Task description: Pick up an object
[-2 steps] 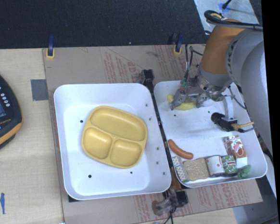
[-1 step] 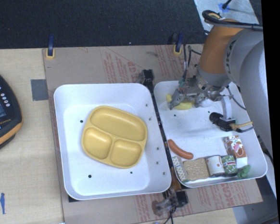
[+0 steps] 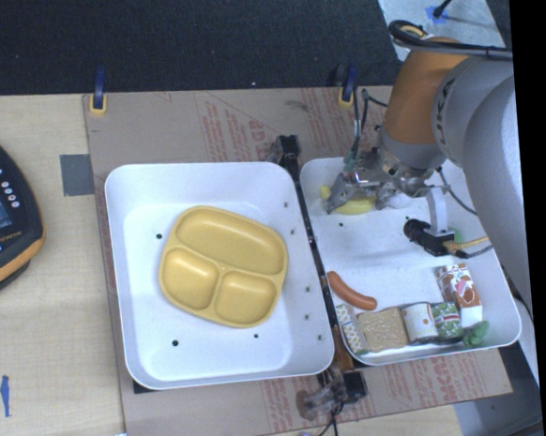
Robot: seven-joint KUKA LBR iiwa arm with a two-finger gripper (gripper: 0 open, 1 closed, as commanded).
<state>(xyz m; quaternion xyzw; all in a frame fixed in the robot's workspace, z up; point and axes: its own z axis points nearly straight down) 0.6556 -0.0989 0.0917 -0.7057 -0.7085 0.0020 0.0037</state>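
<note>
The yellow object (image 3: 355,208) lies in the far left corner of the right bin (image 3: 379,251), close to the far wall and close to the wall that this bin shares with the left bin (image 3: 151,344). Its long axis runs almost from left to right in the view, along the far wall, and its right end sits a little nearer to the camera. It is a small, long and rounded piece, plain pale yellow, with a smooth skin. The upper part of it is covered by the gripper (image 3: 354,195), so its whole shape is hard to tell.

The arm (image 3: 423,97) comes in from the right over the far edge of the right bin, and its orange band is above the wrist. The wrist bends down and to the left, so the gripper stands directly over the yellow object, touching it or almost touching it. If the gripper is released or clenched, I cannot tell, and I also cannot tell if it grasps the object.

In the near part of the same bin are a sausage (image 3: 352,291), a pale brown cracker (image 3: 381,329) and two small printed cartons (image 3: 457,287). All of these are well apart from the gripper.
</note>
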